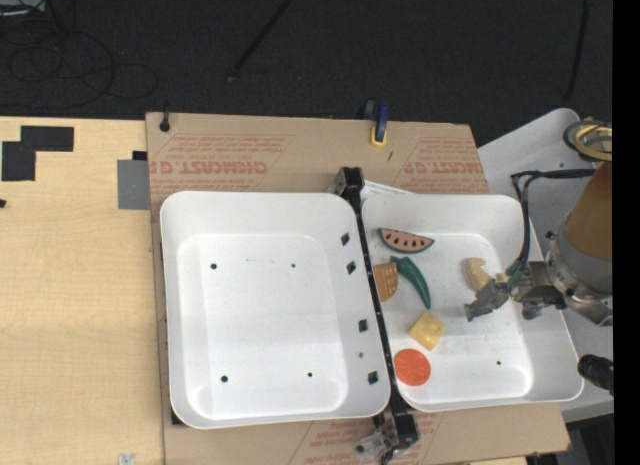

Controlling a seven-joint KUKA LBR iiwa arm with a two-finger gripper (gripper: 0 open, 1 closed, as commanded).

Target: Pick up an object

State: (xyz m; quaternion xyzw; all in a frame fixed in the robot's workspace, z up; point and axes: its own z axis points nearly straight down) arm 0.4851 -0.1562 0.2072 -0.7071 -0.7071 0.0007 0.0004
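Fingers: state cannot be told; the dark tips blur together over the floor of the right bin [545, 378]. Gripper [487, 302]: low in the right bin, reaching in from the right, nothing visibly between its tips. Arm [600, 228]: grey with an orange band, at the right edge.

Right bin, 6 items:
- Watermelon slice [406, 241], red with a green rind, near the back left corner.
- Green chili pepper [414, 279], curved, just below the slice.
- Small brown ridged piece [385, 281], touching the pepper's left end, against the divider.
- Yellow block [426, 330], centre-front.
- Orange-red disc [412, 367], near the front left corner, just beside the block.
- Tan chunk [476, 273], just above and left of the gripper tips, close to them; contact cannot be told.

Left bin [175, 303]: white, shallow, beside the right one, both on a cardboard sheet [300, 158]. 1 blue-and-yellow clamp [378, 124] on the sheet's back edge.
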